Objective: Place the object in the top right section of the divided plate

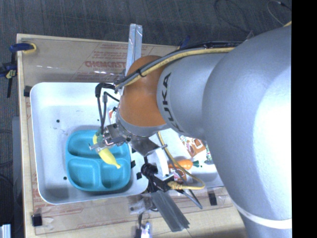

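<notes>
A blue divided plate (84, 175) lies in the left white bin (47, 133), toward its near right corner. My gripper (101, 141) hangs over the plate's upper right part, under the orange band of the arm. A yellow banana-shaped object (109, 157) slants down and to the right from the fingertips, which are shut on its upper end. Its lower tip sits over the ridge between the plate's compartments. I cannot tell whether it touches the plate.
The arm covers most of the right bin (210, 170), where an orange item (181, 163) and a white-and-orange printed item (194, 147) peek out. The left bin's floor left of and behind the plate is bare white.
</notes>
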### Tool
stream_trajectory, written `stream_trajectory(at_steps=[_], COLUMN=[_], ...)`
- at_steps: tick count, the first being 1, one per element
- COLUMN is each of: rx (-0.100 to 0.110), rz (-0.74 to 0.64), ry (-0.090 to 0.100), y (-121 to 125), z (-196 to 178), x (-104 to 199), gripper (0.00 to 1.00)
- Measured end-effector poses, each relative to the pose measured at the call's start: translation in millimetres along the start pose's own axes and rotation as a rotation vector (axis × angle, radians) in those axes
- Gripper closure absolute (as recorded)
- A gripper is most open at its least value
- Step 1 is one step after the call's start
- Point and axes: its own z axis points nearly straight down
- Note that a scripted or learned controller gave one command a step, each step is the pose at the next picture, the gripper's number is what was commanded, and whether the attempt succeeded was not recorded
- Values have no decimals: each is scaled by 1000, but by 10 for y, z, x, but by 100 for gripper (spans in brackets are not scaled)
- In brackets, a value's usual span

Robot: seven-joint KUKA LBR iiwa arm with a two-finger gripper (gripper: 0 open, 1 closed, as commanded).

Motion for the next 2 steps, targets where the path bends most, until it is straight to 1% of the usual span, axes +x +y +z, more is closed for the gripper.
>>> stream_trajectory(at_steps=[1, 2], rx=[3, -1], rz=[-46, -110], ry=[2, 0], y=[-119, 49], z=[-50, 38], x=[120, -30], gripper=[100, 100])
